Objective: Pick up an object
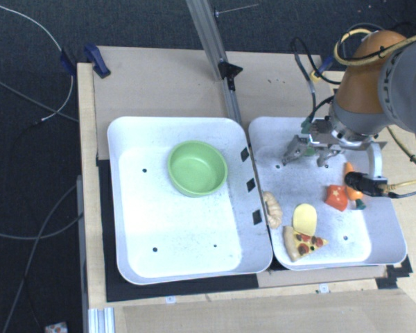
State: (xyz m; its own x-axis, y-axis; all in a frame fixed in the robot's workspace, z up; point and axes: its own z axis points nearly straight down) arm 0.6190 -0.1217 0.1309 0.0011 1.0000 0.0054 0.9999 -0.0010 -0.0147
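Gripper (306,151) over right bin (385,245), fingers spread, nothing held. Red pepper (337,197) just beside; pizza slice (302,243) farther below; green bowl (197,168) well left.

Glossy green plastic bowl (197,167), speckled white plastic bins (177,255), pale matt wooden bench (152,82).

The arm (385,68) is cut off at the right edge; the right bin (281,186) rim's far side lies beneath it.

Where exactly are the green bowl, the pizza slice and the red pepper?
green bowl (197,168), camera view, inside bottom.
pizza slice (301,243), camera view, topping in the middle.
red pepper (337,197), camera view, red body.
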